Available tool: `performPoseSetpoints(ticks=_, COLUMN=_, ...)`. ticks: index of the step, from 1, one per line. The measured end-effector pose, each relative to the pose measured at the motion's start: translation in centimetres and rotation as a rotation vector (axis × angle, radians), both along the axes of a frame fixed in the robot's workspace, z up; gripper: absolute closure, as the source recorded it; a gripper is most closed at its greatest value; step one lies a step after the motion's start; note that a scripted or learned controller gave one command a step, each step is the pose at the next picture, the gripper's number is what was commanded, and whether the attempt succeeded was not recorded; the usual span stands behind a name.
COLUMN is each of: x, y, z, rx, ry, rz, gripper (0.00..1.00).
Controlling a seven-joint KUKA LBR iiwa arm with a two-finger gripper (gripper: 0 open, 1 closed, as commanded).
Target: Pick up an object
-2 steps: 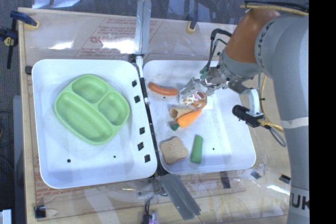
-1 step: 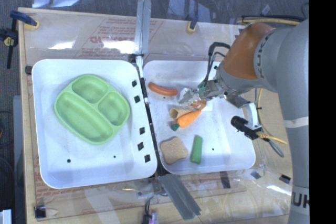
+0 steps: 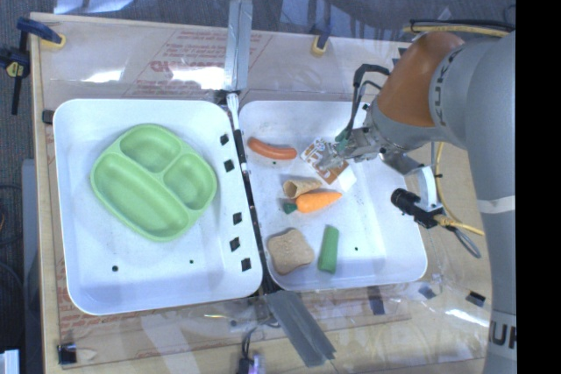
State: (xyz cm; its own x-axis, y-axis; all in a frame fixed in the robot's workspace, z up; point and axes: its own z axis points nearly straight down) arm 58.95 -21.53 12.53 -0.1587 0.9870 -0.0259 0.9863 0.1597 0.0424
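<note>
camera view: you're looking down at a slant on both white bins, arm coming in from the right.
arm: grey w/ orange band above the wrist, reaching over the right bin.
gripper: low over the upper middle of the right bin, right at a small packet-like item w/ orange and white print. can't tell its state, tips blur into the packet.
packet: directly under/at the tip; can't tell if it's touching or gripped.
sausage: just left of the gripper, lying flat near the bin's left wall.
cone-shaped brown piece: just below-left of the gripper, touching the carrot.
carrot: just below the gripper, lying across.
green stick: well below the gripper, near the front wall.
bread slice: below-left of the gripper, just beside the green stick.
green divided plate: well left of the gripper, in the left bin, three compartments.
</note>
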Motion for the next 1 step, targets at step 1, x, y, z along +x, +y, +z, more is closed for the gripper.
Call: performPoseSetpoints(ticks=1, x=5.16, y=0.09, z=-1.83, rx=0.023, ry=0.057, rz=-0.168, gripper=1.0)
